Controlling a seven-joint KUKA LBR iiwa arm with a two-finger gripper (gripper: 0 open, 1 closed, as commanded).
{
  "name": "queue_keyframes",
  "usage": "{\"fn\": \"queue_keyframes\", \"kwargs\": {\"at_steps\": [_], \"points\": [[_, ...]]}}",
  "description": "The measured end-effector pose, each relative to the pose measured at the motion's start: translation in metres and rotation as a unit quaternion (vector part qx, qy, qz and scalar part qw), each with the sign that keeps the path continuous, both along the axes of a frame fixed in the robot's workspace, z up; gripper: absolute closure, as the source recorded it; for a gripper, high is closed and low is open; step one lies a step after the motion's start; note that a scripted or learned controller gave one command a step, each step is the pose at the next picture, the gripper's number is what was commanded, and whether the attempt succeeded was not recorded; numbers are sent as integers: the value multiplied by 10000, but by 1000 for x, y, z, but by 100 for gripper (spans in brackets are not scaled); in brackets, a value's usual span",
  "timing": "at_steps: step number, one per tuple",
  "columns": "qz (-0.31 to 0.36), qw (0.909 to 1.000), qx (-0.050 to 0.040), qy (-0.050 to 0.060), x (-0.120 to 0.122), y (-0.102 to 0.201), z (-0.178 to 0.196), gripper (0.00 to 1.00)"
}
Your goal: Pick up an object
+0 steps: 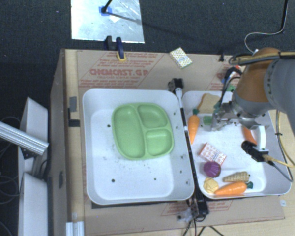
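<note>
Bench under you: two white bins, green plate [142,131] in left bin [96,146]. Your gripper [217,122] low in right bin [274,181], near upright carrot [192,127]; cannot tell grip state. Approach step likely; next, settle squarely over carrot before closing.

the right bin [280,181] is crowded: a carrot [192,127] along its left wall, a pink block [213,154], purple ball [212,169], cone [236,177] and second carrot [231,189] near the front. bare floor lies mid-bin, between them and the arm [265,90].
</note>
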State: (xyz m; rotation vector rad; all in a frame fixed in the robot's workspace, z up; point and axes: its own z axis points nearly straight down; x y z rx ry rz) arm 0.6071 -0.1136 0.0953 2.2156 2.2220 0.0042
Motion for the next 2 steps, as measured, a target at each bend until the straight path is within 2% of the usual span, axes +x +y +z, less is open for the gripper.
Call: {"fn": "queue_keyframes", "kwargs": {"at_steps": [1,2], "points": [[0,10000,1,1,0,0,0,0],[8,10000,2,14,62,13,-11,0]]}}
